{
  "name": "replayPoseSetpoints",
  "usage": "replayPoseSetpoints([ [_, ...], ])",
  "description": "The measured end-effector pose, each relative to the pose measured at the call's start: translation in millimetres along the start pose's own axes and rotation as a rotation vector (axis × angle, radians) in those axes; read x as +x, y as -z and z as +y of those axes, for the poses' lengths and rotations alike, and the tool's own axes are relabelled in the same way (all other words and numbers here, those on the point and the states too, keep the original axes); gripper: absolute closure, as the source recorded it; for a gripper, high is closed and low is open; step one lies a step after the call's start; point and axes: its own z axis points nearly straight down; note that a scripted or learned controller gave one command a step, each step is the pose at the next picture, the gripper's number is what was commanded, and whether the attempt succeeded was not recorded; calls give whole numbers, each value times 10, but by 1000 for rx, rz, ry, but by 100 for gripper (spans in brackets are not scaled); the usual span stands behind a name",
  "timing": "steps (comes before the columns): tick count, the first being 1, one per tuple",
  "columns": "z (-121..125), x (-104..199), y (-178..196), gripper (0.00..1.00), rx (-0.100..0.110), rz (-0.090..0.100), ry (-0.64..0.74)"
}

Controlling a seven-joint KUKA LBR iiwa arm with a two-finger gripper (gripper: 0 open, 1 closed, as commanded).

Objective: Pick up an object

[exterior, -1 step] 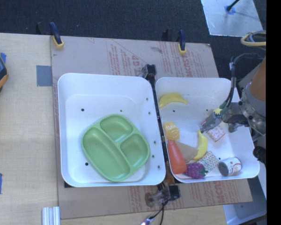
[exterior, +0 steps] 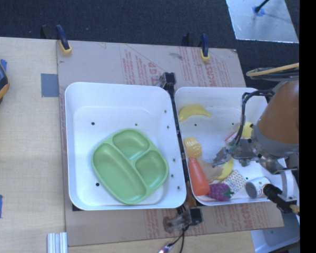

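My gripper point(exterior: 225, 157) hangs low in the right bin point(exterior: 221, 96), its dark fingers pointing left beside a small yellow banana piece point(exterior: 226, 169). Whether anything sits between them is not visible. Around it lie a yellow banana point(exterior: 194, 112) at the bin's back, a yellow corn-like toy point(exterior: 192, 147), an orange carrot point(exterior: 198, 176), purple grapes point(exterior: 219, 192), a patterned white item point(exterior: 235, 181) and a white cylinder point(exterior: 255, 186). A yellow and red object point(exterior: 242, 132) lies partly hidden behind the arm.
The left bin point(exterior: 84, 101) holds a green divided plate point(exterior: 128, 165). A black clamp point(exterior: 168, 80) sits at the bins' shared back edge. Blue clips point(exterior: 62, 39) pin the cardboard sheet at the bench's rear. The orange wrist band point(exterior: 280, 116) covers the right bin's right side.
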Motion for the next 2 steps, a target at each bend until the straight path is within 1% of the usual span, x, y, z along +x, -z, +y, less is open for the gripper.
replayPoseSetpoints([
  [1, 28, -74, -418, 0, -7, 3, 2],
  [2, 537, -282, -396, 0, -11, -1, -1],
])
